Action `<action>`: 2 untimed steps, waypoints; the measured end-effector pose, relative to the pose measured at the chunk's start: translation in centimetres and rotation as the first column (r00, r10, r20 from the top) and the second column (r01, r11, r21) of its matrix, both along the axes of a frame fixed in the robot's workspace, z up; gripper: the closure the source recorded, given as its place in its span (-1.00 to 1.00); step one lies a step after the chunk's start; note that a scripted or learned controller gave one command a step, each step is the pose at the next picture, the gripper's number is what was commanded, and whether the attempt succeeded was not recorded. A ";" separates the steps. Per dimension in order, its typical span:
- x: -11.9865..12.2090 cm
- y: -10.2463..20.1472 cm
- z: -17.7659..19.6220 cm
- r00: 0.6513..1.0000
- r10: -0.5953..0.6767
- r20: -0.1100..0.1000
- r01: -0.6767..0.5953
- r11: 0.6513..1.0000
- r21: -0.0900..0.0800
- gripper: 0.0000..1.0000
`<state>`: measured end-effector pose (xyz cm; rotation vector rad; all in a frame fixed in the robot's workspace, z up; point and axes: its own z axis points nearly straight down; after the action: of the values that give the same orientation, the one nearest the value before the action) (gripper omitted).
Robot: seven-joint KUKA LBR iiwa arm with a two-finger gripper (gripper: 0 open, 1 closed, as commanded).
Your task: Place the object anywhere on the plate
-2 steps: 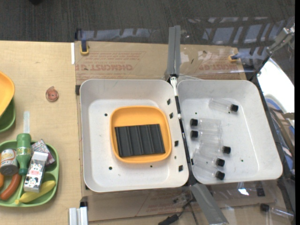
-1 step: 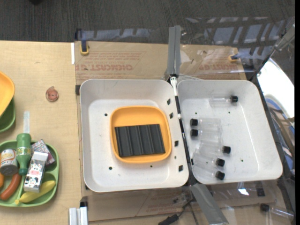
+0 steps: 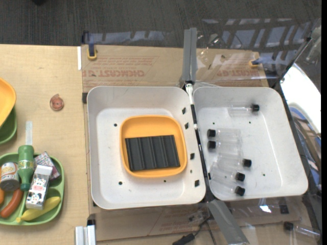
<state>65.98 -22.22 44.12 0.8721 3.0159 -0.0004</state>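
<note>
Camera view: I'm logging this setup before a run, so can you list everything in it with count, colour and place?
bins: two, white, side by side on the bench
plate: one, orange-yellow with a dark ribbed insert, in the left bin
vials: about six, clear with black caps, scattered in the right bin
green tray: one, at the far left, holding toy food, a small bottle and cartons
bowls: stacked, orange on green, at the left edge
pink disc: one, small, on the table left of the bins
cardboard: brown sheets under the bins
</note>
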 end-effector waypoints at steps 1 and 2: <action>-1.0 0.0 0.1 0.950 0.312 0.001 -0.312 0.950 0.000 -1.00; -0.9 0.0 0.1 0.799 0.602 0.002 -0.602 0.799 -0.002 -1.00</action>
<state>65.13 -22.18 44.25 -0.1296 3.1341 0.0004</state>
